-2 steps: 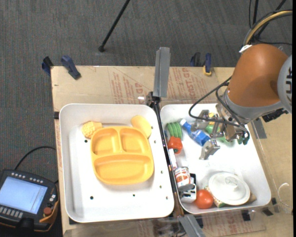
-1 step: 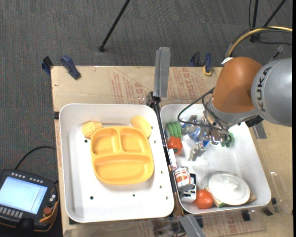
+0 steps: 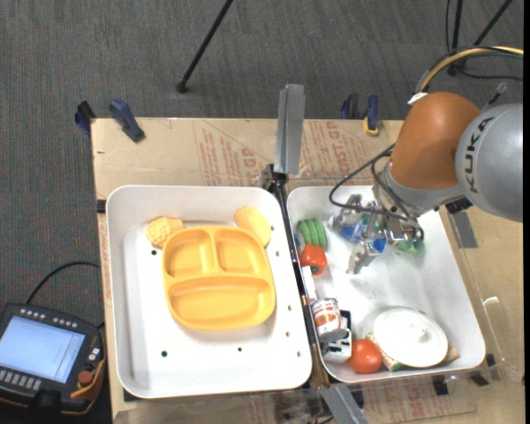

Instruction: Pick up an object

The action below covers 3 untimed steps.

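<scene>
Risk is being posed by clutter: the hand (image 3: 364,253), fingers apparently spread and holding nothing, is hanging between green toy (image 3: 313,231) and blue thing (image 3: 372,234); either could be nudged.

A robot arm (image 3: 490,162) with a smooth silver-grey shell, rounded like a thick tube, carrying dark lettering on its side. Just above the claw (image 3: 371,237) sits a glossy orange dome-shaped band (image 3: 433,148). The claw itself is small, of bare silvery metal with blue parts. Thin black cables loop beside it, and a yellow-and-black cable arches over the orange band
</scene>
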Each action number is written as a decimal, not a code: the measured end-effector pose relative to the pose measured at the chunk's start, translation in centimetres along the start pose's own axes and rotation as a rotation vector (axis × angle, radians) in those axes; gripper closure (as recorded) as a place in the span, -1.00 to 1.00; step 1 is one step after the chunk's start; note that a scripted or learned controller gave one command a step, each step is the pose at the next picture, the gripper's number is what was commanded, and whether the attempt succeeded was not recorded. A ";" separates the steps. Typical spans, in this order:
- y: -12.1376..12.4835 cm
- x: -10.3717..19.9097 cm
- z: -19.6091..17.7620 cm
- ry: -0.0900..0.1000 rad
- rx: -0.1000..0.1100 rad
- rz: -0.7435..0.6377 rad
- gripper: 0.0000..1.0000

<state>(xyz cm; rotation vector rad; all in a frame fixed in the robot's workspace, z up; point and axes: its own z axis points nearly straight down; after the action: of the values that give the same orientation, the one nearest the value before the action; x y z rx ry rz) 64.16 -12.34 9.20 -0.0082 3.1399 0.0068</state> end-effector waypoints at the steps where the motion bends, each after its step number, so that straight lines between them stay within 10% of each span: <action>1: -7.6 2.3 0.2 -0.002 0.005 -0.076 -1.00; 3: -2.5 2.3 0.4 0.002 0.001 -0.083 -1.00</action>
<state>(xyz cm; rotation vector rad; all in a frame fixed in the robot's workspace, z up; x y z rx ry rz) 61.83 -14.85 8.76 -0.1382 3.1387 0.0049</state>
